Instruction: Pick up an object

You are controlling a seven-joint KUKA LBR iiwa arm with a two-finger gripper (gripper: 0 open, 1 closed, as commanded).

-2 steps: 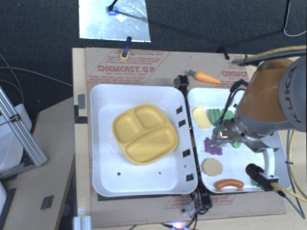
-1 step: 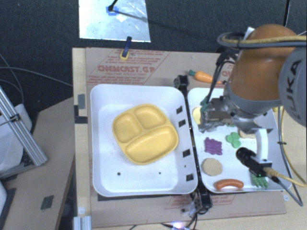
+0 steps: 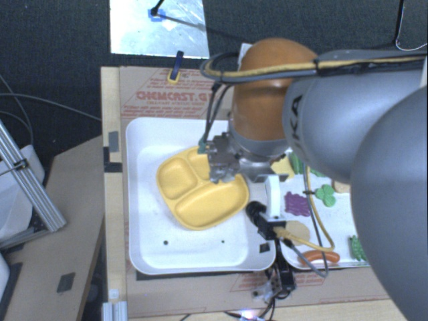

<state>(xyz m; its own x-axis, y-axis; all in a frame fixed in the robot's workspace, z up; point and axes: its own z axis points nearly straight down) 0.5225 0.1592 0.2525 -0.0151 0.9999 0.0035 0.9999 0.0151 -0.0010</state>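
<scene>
The left bin (image 3: 144, 246) shows bare white floor along its near side. Further in, at its middle, lies the yellow divided plate (image 3: 200, 202), with one big compartment nearer and two small ones beyond. It sits flat, slightly askew.

The plate looks like moulded plastic: light, stiff, smooth and probably slippery, not fragile. Its broad, shallow floor likely offers nothing to pinch. The raised rim, or a ridge between compartments, seems the place to take hold. A light plate held by one edge may tip or swing.

The gripper (image 3: 219, 166) stands over the plate's far right rim, close to it or touching. I cannot tell whether the jaws are spread or pressed together, nor whether they have the rim.

In the right bin (image 3: 341, 233), beside the arm, lie purple toy grapes (image 3: 297, 202) and an orange piece (image 3: 315, 251).

Beyond the bins, printed cardboard (image 3: 167, 95) covers the surface.
</scene>
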